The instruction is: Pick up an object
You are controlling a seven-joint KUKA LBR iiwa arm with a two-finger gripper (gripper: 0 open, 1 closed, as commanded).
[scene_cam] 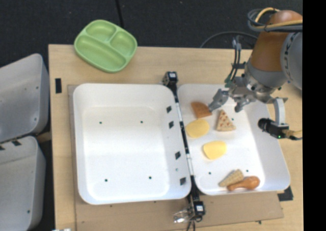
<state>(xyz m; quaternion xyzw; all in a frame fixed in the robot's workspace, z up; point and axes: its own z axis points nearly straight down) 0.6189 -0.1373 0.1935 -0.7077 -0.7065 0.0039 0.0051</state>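
- The two grey fingers (218, 99) of the gripper (229, 101) stand spread apart with nothing between them; one tip points toward the left of the view, the other hangs lower right.
- The gripper hovers over the upper part of the right-hand shallow white plastic bin (270, 159), borne by the grey arm with its orange band (270, 52) reaching in from the right.
- Nearest candidate: a small tan triangular wedge speckled with red dots (224, 121), lying flat just below the gap between the fingers. A brown toast-like piece (200, 109) lies just beside the left fingertip.
- Further off in the same bin: a pale yellow oval slice (197, 128), a second yellow slice (214, 149), and near the lower rim a tan cracker-like piece (232, 177) touching an orange sausage-shaped item (245, 183).
- Judgement: the step in hand appears to be the approach before closing; no object is yet secured.
- Recommendation: settle on one target, preferably the speckled wedge, and centre the open fingers astride it before descending.
- Recommendation: descend fully to the bin floor, since the pieces are thin and flat, and close across the narrower span.
- Risk: the brown piece sits close enough to be nudged or caught alongside; a shallow grip would likely slip off.
- The left-hand white bin (122, 143) and the green divided plate (106, 45) on the bench are not concerned.
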